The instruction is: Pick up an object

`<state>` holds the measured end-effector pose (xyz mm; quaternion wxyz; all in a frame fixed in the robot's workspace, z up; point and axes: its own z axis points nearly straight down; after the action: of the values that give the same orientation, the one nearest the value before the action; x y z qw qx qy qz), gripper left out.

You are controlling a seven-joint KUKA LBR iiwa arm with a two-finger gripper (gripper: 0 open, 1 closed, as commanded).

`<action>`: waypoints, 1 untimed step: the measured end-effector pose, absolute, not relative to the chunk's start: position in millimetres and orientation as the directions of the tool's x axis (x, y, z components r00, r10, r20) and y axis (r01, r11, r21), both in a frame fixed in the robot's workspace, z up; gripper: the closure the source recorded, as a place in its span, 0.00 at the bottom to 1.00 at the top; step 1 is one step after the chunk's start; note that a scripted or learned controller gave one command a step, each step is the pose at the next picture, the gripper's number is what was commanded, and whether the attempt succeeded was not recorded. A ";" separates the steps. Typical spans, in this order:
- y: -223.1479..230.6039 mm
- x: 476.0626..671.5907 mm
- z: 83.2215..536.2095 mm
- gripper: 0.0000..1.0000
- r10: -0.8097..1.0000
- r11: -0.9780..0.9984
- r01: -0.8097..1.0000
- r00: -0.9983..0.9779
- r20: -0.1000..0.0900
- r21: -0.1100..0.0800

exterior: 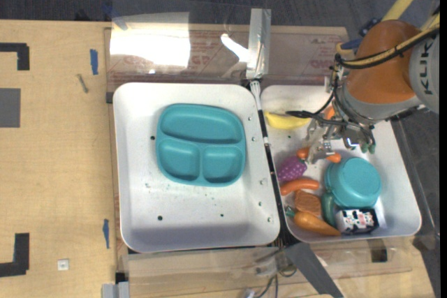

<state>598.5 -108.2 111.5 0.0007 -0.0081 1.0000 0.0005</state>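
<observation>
While I reach in from the right, my gripper (325,144) hangs over the right bin (408,186), near its back edge. Whether it is apart or together, I cannot tell. A yellow banana (285,121) lies just beside it toward the bin's back left corner. A purple grape bunch (292,167) and an orange piece (299,186) sit along the left wall. A teal cup (355,181) stands mid-bin, with a carrot (314,222) and a black-and-white can (357,220) at the front edge. A teal divided plate (201,143) rests centred in the left bin (133,213).
</observation>
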 end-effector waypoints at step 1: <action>-114.1 610.4 89.3 1.00 -0.452 0.892 -0.452 -0.892 -0.011 -0.004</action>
<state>610.4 -114.1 89.3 0.0059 -0.2326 0.9726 -0.0004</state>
